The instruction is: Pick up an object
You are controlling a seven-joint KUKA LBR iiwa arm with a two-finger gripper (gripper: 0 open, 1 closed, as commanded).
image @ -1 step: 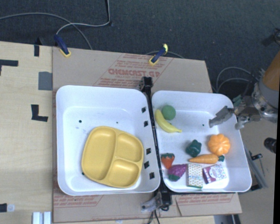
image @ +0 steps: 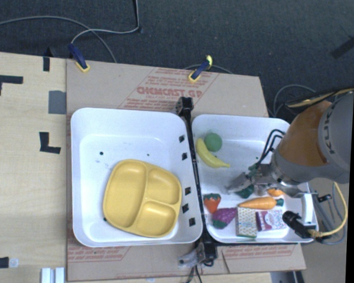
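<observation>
Fingers (image: 241,183) spread apart, nothing between them, low over bare floor of the right bin (image: 237,120). Closest candidates: carrot (image: 258,202) just beside on the near side, banana (image: 210,155) a little further towards the divider. Best to settle on one before descending. For the carrot, close across the narrow width near the thick middle, not along the length; likely to roll if nudged at the tip. Beware the small packets (image: 261,221) touching the carrot's lower edge, easily caught too. Further out, green ball (image: 212,141) beyond the banana, poor for a pinch. Yellow divided plate (image: 143,198) in the left bin (image: 81,162), best ignored
</observation>
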